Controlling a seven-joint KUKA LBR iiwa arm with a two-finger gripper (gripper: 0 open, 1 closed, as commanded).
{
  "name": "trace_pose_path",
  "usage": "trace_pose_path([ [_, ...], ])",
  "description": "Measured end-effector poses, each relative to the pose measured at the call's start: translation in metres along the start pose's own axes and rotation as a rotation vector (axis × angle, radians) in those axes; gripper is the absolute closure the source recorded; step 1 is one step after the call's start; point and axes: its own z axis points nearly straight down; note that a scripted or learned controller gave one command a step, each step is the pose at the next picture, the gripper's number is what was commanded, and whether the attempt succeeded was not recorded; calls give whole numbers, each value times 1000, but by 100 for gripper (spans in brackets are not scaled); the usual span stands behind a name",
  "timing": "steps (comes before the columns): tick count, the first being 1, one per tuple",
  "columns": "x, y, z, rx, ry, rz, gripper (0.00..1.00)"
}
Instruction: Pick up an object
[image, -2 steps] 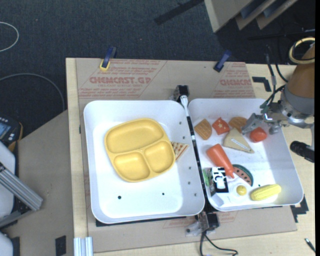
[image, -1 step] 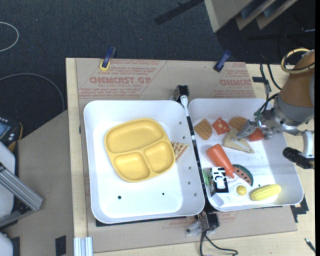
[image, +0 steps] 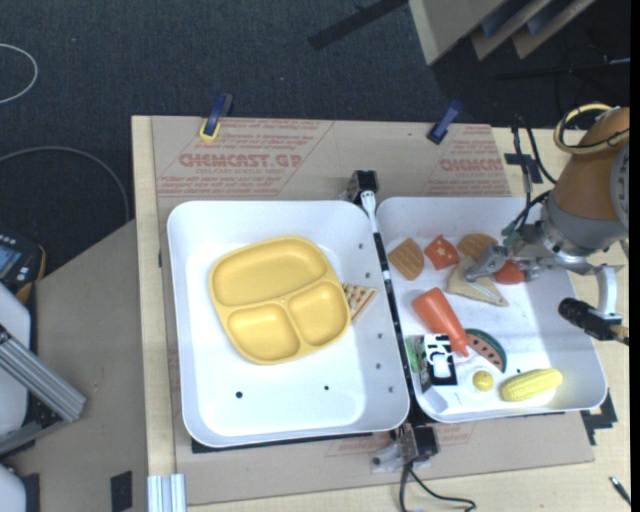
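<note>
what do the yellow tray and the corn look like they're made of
Yellow tray: likely moulded plastic, smooth with a soft sheen and rounded compartment walls. Corn: probably toy plastic or rubber, uniform bright yellow; too small to be sure.

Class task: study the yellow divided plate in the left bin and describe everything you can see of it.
The yellow divided plate looks like smooth moulded plastic, with rounded corners and three compartments: one large at the far side, two smaller nearer the camera. It lies flat and right way up, turned at a slant, on the floor of the left bin. Nothing sits in its compartments. A small waffle-patterned wedge lies at its right edge.
</note>
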Motion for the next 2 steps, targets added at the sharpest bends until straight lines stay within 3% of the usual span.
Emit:
trace_pose_path([
  [1,1,2,-12,-7,0,-1,100],
  [2,4,-1,-74,-2,-2,-1,100],
])
